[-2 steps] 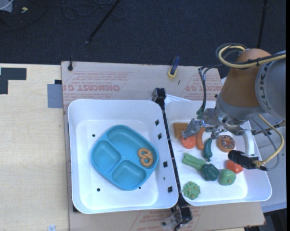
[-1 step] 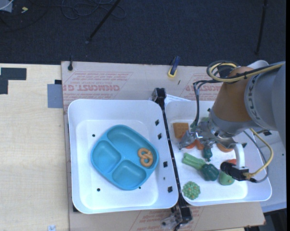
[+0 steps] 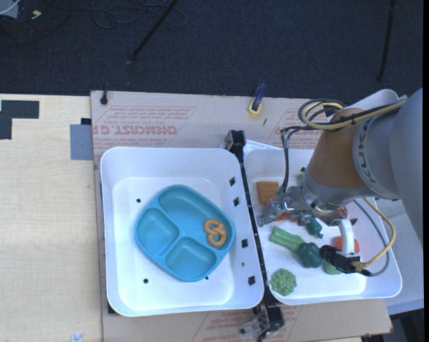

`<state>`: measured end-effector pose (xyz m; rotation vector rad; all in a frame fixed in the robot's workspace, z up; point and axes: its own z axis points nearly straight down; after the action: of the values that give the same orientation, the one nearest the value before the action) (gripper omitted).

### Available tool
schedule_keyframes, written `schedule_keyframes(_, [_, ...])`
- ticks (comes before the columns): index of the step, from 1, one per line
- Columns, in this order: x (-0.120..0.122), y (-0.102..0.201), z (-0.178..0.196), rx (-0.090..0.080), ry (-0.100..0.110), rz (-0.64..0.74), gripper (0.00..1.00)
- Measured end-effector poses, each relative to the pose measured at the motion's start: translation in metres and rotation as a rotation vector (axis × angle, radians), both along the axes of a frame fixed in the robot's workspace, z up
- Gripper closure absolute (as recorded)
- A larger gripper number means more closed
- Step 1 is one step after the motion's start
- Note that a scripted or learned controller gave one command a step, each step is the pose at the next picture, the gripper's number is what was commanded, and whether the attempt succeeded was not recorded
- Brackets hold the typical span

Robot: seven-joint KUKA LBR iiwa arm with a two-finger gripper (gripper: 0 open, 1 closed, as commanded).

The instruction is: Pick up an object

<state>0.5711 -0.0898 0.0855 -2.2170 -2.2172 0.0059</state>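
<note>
Nearest the lens, a knobbly green ball [image 3: 283, 281] is seen in the front left corner of the right bin [image 3: 385, 285]. Just behind it, a green toy vegetable [image 3: 294, 244] with a pale stalk and a darker head is laid at a slant across the bin floor. A red-and-white piece [image 3: 345, 242] is seen to its right, and a small teal piece [image 3: 314, 226] lies between the two. A tan square cracker [image 3: 266, 190] is placed near the bin's rear left corner.

The gripper [image 3: 282, 211] of the grey arm [image 3: 371, 152] is held low over the left half of this bin, between the cracker and the green vegetable. How its jaws stand cannot be told, and no object is seen held between them.

In the left bin [image 3: 122, 191], a blue divided plate [image 3: 164, 226] is set near the middle, with a pretzel [image 3: 215, 231] lying close to its right rim.
</note>
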Motion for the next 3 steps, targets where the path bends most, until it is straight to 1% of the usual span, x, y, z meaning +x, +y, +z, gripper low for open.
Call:
schedule_keyframes(1, [0.000,-0.002,0.012,0.000,0.000,-0.006,1.00])
schedule_keyframes(2, [0.005,-0.010,0.058,-0.002,-0.008,-0.009,1.00])
schedule_keyframes(3, [0.000,-0.016,0.103,-0.002,-0.007,-0.009,1.00])
